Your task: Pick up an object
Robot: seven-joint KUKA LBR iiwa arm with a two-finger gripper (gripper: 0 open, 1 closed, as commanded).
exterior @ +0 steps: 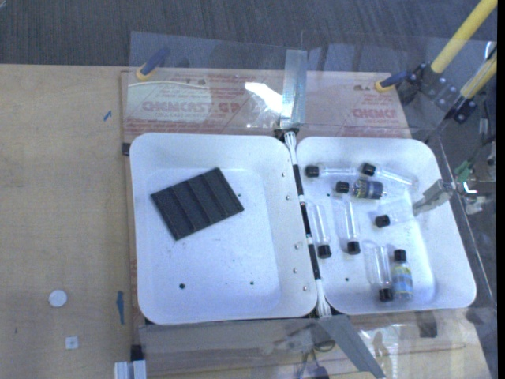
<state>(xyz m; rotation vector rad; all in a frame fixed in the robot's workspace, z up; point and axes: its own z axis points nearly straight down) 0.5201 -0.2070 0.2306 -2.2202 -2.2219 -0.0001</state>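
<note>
Toward the surface's right edge, clear vials (pixel 348 219) with black caps lie scattered in the right bin (pixel 447 283): light, slick, breakable, best pinched mid-barrel. Whether the gripper (pixel 430 199) is clenched, I cannot tell.

Faint red print on the clear sheet (pixel 197 105) behind the bins shows mirrored; unreadable.

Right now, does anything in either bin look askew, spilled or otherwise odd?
Mostly tidy. The vials in the right bin lie on their sides, scattered at mixed angles, and one black cap sits loose among them. The ridged black slab in the left bin lies askew to its walls. No spill or damage shows.
</note>
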